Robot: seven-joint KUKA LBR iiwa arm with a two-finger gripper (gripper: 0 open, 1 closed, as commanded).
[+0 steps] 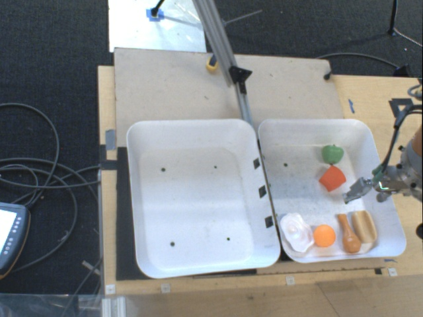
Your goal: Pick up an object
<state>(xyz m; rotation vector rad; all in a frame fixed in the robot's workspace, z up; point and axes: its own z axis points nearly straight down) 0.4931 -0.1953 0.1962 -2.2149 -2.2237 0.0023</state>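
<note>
Gripper [357,189], finger state indiscernible, poised just right of red plastic block [332,178], which lies nearest, leftward inside right white bin [297,134].

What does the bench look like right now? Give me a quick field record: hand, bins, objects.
hand: over the right bin's right side, beside the red block; nothing seen between its fingers
right bin: holds all five objects
green object: far right area
red block: just below the green one
white object: near edge, leftmost
orange ball: next to the white object
hot-dog toy: near right corner
left bin: beside the right one
</note>
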